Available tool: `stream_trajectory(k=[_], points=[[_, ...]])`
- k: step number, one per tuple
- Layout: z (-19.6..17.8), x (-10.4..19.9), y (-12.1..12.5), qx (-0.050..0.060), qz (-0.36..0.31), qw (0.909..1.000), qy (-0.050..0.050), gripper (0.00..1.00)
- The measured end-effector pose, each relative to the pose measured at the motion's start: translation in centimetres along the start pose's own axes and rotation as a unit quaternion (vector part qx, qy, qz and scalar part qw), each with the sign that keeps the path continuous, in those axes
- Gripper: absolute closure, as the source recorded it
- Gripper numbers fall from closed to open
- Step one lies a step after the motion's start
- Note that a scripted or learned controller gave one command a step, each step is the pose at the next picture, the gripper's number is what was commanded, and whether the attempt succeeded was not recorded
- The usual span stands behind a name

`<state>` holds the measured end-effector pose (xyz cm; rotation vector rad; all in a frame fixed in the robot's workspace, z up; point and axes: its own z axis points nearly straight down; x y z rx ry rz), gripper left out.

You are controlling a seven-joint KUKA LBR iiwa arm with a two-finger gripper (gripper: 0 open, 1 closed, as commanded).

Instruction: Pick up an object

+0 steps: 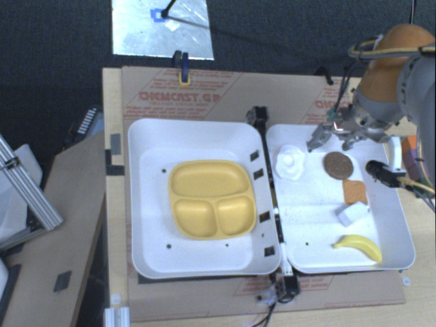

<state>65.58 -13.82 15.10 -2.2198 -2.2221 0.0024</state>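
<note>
With fingers spread and nothing held, the gripper (335,136) should be lowered squarely onto the brown disc (338,165) just below.

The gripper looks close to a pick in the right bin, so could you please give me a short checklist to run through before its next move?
1. Gripper is over the right bin: ok, it hangs above the far end.
2. A target lies near it: ok, the brown round disc is just below it in the view.
3. Nothing is between the fingers: ok, they look open and bare.
4. Disc has room around it: ok, the white object and the orange block lie apart from it.
5. Height above the disc: cannot tell from this slanted view.
</note>
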Motion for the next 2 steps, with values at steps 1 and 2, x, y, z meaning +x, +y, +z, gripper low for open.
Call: stream_trajectory(k=[1,2], points=[[4.8,0.4,0.9,0.0,-0.002,1.0,0.0,0.0],[6.4,0.4,1.1,-0.003,-0.003,1.0,-0.001,0.0]])
